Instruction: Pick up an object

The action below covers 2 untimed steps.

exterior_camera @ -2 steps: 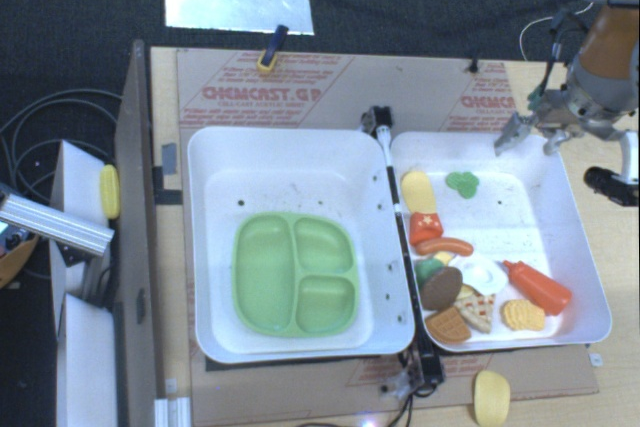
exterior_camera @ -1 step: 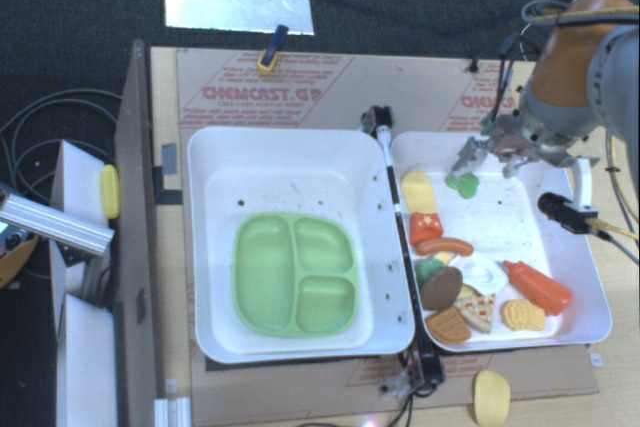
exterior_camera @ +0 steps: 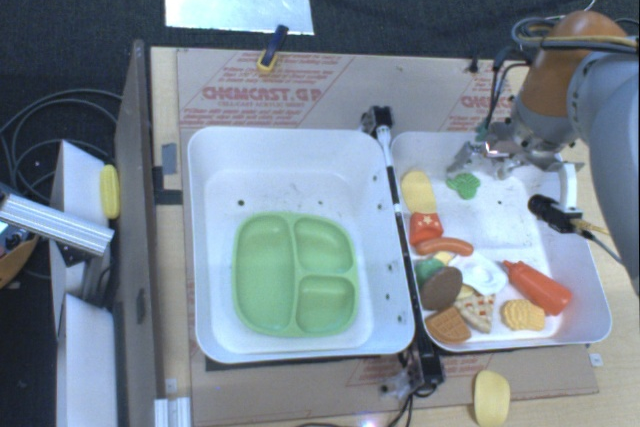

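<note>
Camera view from above, at a slant: two shallow white bins side by side on the desk (exterior_camera: 330,80). Left bin (exterior_camera: 215,165) with a pale green divided tray (exterior_camera: 296,274); right bin (exterior_camera: 590,315) with toy food crowded along its left and near sides. Jaws (exterior_camera: 478,155) of the grey, orange-banded arm (exterior_camera: 570,80) low over the far end of the right bin, just beside and above a small green broccoli-like piece (exterior_camera: 462,184); state of the jaws not discernible at this size, and nothing visibly clamped between them. Likely step in hand: descent onto the green piece. For a sound grasp: centring over the piece before closing, a straight vertical approach, closure across its narrow width, then a slow lift clear of the bin wall. Green piece small, lumpy, bright green, lying alone on bare white floor, apart from the pale yellow piece (exterior_camera: 418,190) to its left and the red block (exterior_camera: 425,226) and sausage (exterior_camera: 443,246) nearer the camera. Isolation favourable; small rounded shape probably prone to slipping or rolling out under an off-centre pinch.
</note>
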Motion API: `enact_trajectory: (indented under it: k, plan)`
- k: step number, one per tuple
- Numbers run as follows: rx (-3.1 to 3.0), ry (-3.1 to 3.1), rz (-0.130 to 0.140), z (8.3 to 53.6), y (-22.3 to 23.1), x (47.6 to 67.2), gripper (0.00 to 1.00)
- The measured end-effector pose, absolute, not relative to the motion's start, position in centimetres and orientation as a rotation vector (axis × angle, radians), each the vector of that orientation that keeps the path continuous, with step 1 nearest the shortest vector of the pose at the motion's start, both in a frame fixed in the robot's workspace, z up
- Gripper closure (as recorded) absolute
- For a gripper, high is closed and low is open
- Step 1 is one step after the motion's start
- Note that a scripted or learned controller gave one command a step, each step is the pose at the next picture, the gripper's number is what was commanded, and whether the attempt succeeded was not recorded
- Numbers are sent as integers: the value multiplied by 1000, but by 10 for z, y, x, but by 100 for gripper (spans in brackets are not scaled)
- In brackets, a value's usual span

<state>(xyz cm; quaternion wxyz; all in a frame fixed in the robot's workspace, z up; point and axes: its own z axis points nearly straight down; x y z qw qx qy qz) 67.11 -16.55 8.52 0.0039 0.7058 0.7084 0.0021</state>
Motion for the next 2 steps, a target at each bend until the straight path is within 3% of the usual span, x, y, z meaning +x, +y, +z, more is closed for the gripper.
enact_trajectory:
  k: [1, 2]
  plan:
    - [2208, 2222, 9, 99, -165, 672, 100]
    - [2206, 2224, 9, 99, -164, 672, 0]
